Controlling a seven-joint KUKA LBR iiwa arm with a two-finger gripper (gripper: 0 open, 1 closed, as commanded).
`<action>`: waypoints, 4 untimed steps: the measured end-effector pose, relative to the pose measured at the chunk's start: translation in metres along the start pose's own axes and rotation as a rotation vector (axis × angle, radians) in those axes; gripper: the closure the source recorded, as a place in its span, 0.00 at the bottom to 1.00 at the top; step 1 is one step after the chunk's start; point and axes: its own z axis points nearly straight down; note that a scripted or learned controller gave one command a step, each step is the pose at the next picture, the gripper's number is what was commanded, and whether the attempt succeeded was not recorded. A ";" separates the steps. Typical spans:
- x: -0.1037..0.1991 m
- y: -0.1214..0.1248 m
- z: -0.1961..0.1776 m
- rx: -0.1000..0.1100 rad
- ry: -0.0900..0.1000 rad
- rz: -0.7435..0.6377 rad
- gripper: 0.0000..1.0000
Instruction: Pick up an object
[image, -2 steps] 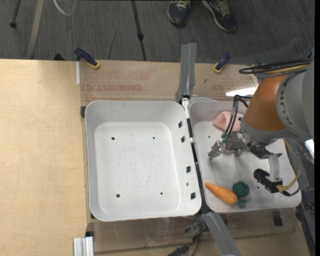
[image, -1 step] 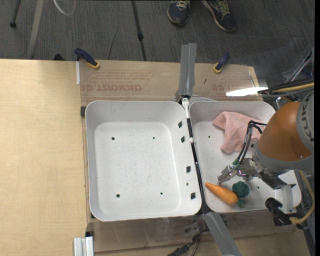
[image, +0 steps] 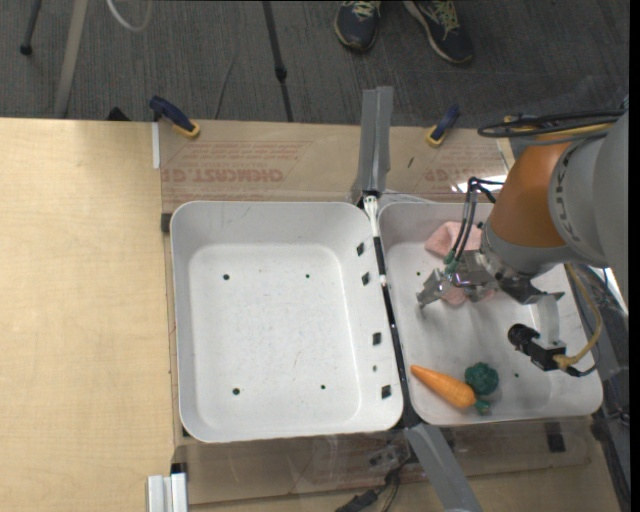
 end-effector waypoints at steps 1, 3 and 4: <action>-0.005 0.067 0.001 0.003 0.000 -0.109 0.00; -0.103 0.032 -0.001 -0.002 0.004 -0.095 0.00; -0.103 0.032 -0.011 -0.003 0.000 -0.099 1.00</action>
